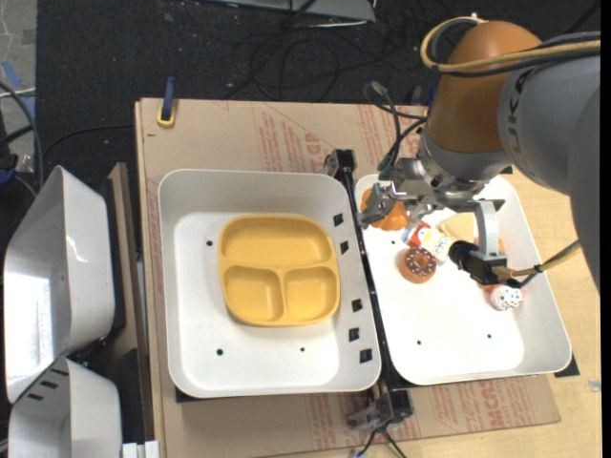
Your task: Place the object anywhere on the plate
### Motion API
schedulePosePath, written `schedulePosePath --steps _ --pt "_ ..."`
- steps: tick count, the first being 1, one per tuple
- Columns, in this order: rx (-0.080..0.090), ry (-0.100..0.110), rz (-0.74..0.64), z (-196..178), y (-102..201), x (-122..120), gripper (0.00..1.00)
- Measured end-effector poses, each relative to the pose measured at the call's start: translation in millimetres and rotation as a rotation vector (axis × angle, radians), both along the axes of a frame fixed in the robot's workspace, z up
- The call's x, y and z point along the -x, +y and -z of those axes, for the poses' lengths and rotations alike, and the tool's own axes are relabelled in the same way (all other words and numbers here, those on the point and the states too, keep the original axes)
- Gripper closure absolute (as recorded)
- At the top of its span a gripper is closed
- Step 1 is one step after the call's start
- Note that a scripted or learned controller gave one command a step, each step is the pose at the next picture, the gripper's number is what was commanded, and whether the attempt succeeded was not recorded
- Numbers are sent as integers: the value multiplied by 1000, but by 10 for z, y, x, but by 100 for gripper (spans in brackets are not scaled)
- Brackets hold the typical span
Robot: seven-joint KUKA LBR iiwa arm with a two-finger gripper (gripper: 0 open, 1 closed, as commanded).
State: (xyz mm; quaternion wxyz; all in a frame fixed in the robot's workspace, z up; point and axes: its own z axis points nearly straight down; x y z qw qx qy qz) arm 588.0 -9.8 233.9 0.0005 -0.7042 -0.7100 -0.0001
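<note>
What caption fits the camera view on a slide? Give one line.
KUKA arm reaches over the right bin of small toys, including a donut and a die; the yellow divided plate waits in the left bin.

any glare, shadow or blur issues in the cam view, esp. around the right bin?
Camera view: even overhead light, mild glare on the left bin floor; yellow plate crisp. The arm looms soft-focused and covers the right bin top, shading the small objects beneath; the hand is hard to read there.
</note>
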Motion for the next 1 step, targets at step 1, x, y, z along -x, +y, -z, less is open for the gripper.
schedulePosePath --steps 1 --pt "-1 -2 0 -83 512 -46 100"
